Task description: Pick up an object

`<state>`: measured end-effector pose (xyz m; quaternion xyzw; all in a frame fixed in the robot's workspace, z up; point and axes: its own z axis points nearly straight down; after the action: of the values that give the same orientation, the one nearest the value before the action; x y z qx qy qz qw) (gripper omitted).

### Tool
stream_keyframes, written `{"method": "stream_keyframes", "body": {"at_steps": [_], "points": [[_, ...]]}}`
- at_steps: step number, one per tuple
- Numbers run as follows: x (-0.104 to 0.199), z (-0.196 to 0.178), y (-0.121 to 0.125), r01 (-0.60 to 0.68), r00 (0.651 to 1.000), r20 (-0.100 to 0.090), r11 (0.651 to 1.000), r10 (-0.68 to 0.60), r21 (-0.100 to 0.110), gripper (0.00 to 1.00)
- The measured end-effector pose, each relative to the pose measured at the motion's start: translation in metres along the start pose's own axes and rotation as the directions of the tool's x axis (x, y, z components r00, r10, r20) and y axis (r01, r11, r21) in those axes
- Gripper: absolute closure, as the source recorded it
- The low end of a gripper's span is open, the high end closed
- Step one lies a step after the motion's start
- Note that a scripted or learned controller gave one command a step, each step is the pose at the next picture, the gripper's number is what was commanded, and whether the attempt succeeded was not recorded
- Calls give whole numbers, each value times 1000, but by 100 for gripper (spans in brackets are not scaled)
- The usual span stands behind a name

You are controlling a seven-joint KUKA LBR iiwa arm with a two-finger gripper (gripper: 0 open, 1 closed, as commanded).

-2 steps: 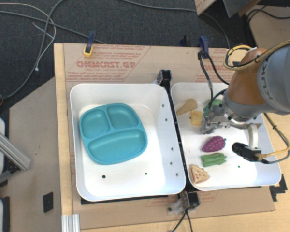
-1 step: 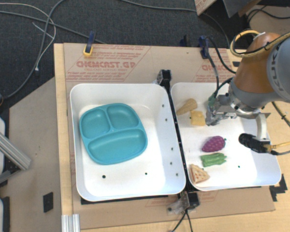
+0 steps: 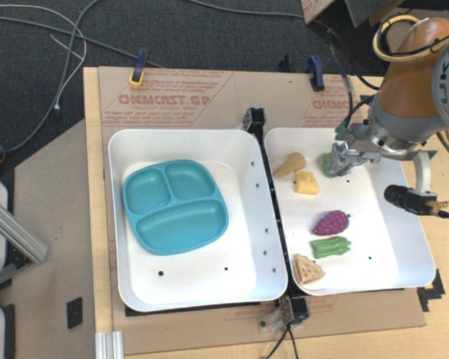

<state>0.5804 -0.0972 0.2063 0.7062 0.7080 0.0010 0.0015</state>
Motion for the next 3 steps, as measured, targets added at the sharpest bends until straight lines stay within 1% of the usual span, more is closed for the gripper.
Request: {"method": "stream_keyframes", "body": {"at_steps": [1,2,3], "points": [[0,-18,1,-1,1000,-1,1000,1,4,100],[53,-7,-10,3,1000,-4,1000,-3,11,100],[113,-2,-21,3,1000,-4,1000,-3,11,100]]}}
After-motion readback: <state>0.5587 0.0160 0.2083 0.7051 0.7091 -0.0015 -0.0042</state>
